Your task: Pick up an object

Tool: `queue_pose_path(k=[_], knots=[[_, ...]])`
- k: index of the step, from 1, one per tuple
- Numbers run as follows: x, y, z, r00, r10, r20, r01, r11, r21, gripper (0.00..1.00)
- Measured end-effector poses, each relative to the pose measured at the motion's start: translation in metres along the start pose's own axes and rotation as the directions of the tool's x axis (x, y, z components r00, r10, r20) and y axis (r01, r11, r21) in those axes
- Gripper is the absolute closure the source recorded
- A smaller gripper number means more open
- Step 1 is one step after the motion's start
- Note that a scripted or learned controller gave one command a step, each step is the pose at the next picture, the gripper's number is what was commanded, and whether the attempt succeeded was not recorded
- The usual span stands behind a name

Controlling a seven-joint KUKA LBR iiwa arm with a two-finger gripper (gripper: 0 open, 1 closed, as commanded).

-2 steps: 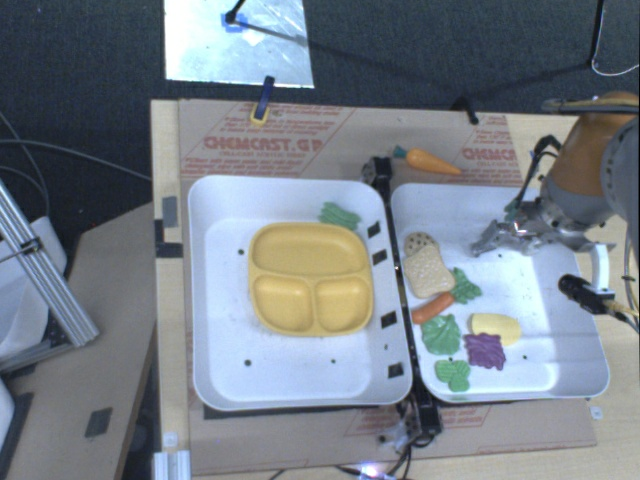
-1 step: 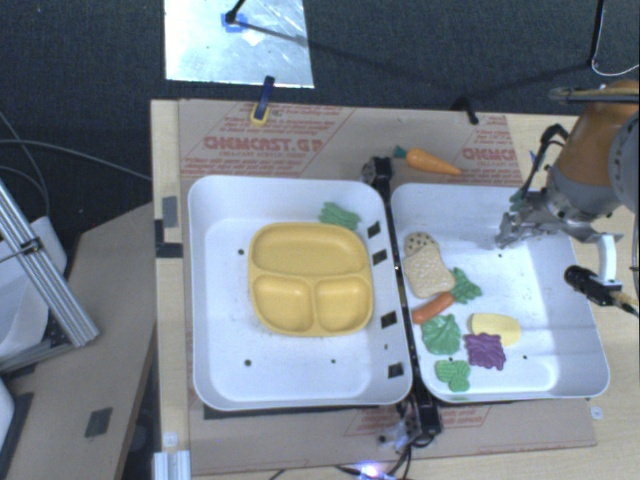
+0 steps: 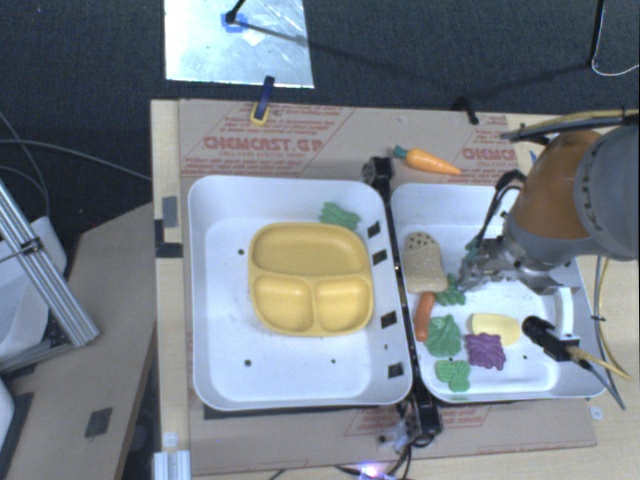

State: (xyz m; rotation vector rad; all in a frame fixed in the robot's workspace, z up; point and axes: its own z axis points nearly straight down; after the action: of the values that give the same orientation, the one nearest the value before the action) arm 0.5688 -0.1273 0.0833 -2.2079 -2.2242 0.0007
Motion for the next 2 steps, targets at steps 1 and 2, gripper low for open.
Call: queue_pose_path(k=[1, 2], knots=[[-0.069, 0.002, -0.002, 1.0, 0.011, 0.009, -0.011, 1.0, -0.009, 1.0], [-0.065, 0.003, -0.013, 1.0, 0.006, 0.006, -0.006, 1.0, -0.012, 1.0]])
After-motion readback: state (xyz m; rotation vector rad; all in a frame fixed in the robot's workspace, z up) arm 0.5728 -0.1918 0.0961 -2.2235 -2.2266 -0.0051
